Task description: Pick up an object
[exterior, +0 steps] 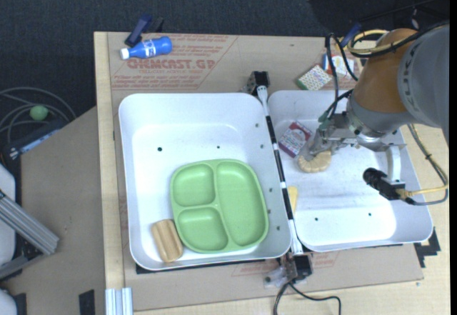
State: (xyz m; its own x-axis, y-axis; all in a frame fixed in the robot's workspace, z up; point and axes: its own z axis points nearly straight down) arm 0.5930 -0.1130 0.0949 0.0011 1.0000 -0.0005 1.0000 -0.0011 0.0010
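Tan round piece (315,162), something like a flat biscuit, lies in the near-arm bin (357,213), in the half of that bin that is close to the wall shared with the other bin. I take it as the thing to be picked, because the gripper (325,143) hangs directly over its far edge and seems to touch it or almost touch it. The piece sticks out from under the gripper toward the front of the counter (214,63) and a little toward the shared wall. It looks slightly longer across the bin than along it, but the difference is small.

Whether the gripper is open or closed I cannot tell from where I stand; the wrist covers it. I also cannot say that it has hold of anything. In my judgement the coming move depends on this small offset: the middle of the piece is a bit in front of the gripper, not exactly under it, so a closing may catch only the edge.

Just beside the piece, toward the shared wall, lies a red and white packet (290,141), near enough to be pushed. The other bin (186,121) holds a green divided plate (218,204) and, beside it, a tan block (166,240), both well apart from the arm. A blue and white bottle (146,47) rests on the counter behind the bins.
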